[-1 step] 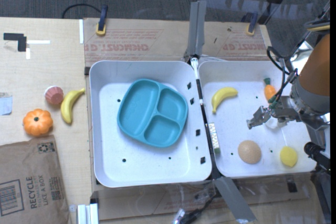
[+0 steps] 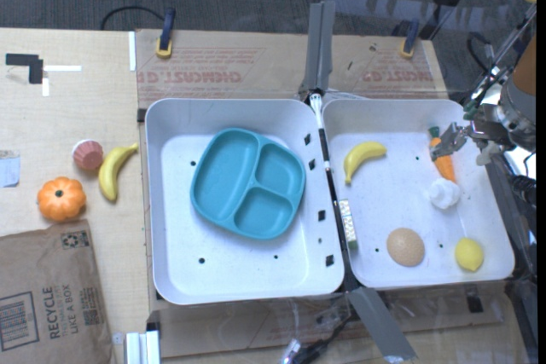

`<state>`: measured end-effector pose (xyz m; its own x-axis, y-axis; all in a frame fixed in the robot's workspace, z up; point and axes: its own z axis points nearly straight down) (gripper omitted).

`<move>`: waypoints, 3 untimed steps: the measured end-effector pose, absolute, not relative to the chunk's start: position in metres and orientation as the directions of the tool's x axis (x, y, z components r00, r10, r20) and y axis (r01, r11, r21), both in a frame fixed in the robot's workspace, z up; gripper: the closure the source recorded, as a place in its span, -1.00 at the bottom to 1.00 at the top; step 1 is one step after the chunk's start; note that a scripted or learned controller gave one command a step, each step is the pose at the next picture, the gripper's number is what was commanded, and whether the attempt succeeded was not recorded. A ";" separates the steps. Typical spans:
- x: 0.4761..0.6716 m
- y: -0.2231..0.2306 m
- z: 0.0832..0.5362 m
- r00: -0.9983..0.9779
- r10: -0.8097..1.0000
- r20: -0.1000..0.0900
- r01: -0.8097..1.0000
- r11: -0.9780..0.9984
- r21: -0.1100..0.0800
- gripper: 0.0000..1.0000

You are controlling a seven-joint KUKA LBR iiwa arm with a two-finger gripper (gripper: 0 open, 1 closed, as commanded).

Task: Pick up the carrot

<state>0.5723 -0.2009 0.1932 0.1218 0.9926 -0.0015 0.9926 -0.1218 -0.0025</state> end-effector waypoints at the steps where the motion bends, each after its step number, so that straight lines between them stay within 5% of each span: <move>1: 0.598 -0.213 0.102 -0.062 0.998 0.000 0.998 0.062 0.002 -1.00; 2: 0.598 -0.215 0.112 -0.060 0.998 -0.001 0.998 0.060 0.003 1.00; 3: 0.629 -0.179 0.190 0.156 0.988 -0.002 0.988 -0.156 0.000 1.00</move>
